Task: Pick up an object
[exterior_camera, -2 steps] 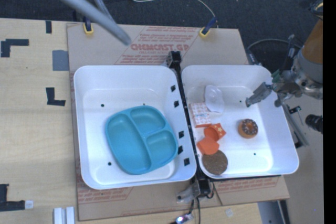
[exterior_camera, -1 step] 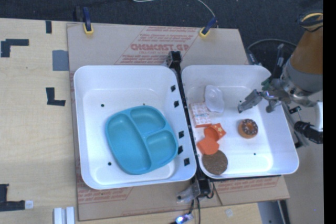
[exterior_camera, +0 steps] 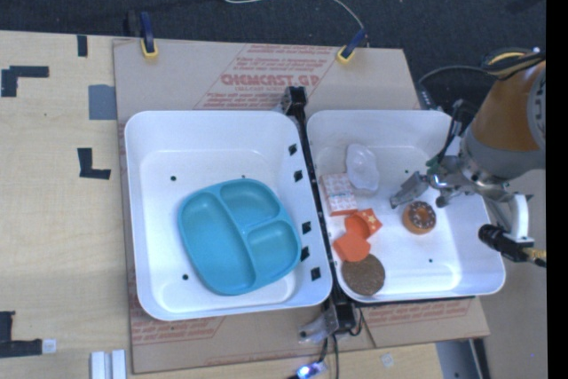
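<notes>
Your gripper (exterior_camera: 424, 188) hangs with fingers spread just above the small, stiff-looking donut (exterior_camera: 419, 217) near the right bin's (exterior_camera: 484, 280) right edge; pinch across its rim.

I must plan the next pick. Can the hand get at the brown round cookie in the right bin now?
Probably yes. The cookie lies flat near the right bin's front edge with nothing on top of it; the orange piece touches its upper side. The hand is over the same bin.

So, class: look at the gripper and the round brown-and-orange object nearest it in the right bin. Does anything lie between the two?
Nothing visible does. The gripper sits just above the round brown-and-orange object in the right bin, with bare white floor around it. The clear plastic piece, the orange pieces and the brown disc all lie further left.
</notes>
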{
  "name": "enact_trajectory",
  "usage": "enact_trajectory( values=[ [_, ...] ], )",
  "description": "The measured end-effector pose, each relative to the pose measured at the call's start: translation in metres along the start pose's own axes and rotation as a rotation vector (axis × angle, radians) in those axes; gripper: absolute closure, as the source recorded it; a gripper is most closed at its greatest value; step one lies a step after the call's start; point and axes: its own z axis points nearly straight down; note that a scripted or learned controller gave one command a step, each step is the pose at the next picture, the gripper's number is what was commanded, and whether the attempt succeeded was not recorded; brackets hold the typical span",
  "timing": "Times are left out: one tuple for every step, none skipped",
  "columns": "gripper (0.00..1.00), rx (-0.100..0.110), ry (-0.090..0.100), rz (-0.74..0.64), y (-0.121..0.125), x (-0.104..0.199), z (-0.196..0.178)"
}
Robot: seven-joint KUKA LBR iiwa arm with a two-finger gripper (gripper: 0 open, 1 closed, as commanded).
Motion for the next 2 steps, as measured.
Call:
enact_trajectory(
  values=[
    [1.0,-0.005,-0.001,-0.001,0.002,0.0,-0.013],
    [1.0,-0.014,-0.003,-0.002,0.005,0.005,-0.076]
  ],
)
